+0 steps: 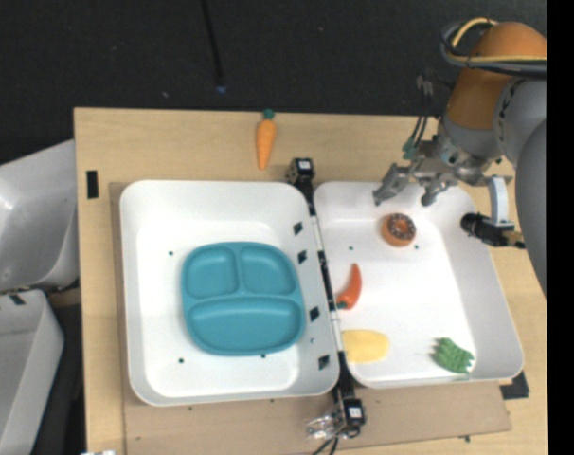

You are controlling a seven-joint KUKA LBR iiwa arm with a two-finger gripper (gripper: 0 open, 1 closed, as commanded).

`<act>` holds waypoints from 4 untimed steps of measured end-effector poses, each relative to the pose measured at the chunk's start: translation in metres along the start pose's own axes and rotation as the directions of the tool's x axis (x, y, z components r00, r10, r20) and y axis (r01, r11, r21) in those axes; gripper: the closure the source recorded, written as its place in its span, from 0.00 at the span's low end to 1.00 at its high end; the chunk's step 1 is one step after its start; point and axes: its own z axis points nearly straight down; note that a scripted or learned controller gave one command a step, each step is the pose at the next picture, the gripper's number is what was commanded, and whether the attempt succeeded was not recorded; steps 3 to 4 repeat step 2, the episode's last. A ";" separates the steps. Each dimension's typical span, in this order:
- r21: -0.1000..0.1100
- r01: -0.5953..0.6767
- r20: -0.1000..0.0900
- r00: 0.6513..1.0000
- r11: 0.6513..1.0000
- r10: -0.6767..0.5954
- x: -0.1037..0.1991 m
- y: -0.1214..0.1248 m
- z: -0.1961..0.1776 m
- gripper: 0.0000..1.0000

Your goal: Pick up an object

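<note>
Four small items lie loose in the right bin (476,282) for picking; the claw (409,190) hangs spread and empty over the donut (398,228).

Nothing here can be read. I see no words, numbers or brand marks on anything.

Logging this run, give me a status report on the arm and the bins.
Gripper open, above right bin's far edge, holding nothing. Nearest: donut, just below it. Red pepper, yellow piece, green piece untouched. Nothing blocking.
</note>
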 end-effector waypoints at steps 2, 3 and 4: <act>-0.008 0.007 0.004 1.000 1.000 -0.007 0.001 0.003 0.027 1.00; -0.008 0.007 0.004 1.000 1.000 -0.007 0.001 0.003 0.027 1.00; -0.008 0.007 0.004 1.000 1.000 -0.007 0.001 0.003 0.027 1.00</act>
